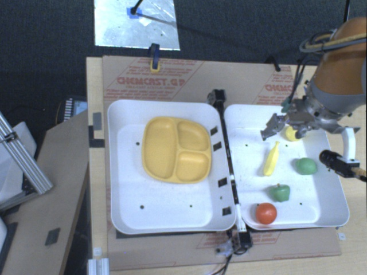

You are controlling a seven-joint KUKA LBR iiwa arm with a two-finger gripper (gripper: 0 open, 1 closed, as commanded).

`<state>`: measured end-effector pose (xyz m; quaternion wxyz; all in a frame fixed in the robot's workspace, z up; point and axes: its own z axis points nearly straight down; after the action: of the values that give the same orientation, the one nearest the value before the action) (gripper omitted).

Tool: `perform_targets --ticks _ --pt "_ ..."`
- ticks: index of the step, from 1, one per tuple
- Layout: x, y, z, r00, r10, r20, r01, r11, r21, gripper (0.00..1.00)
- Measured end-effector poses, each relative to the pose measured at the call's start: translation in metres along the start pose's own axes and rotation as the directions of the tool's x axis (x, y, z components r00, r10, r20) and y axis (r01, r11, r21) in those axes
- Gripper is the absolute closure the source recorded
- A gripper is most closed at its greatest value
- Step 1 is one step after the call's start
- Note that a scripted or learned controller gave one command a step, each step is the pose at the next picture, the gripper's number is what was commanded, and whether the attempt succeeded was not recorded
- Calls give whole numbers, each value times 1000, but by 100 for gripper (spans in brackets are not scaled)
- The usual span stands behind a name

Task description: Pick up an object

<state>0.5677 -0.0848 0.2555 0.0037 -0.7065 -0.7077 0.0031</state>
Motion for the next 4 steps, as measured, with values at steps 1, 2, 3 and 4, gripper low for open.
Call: perform_targets --ticks 1,2,3,4 --pt "0 2 -6 1000 -2 1 2 1000 -11 0" --pt "-7 2 39 1000 1 1 -1 1000 -8 0" --pt "-9 -3 101 1000 2 0 -2 1000 -5 0" --pt "-13 7 156 1000 2 5 -2 1000 -13 0"
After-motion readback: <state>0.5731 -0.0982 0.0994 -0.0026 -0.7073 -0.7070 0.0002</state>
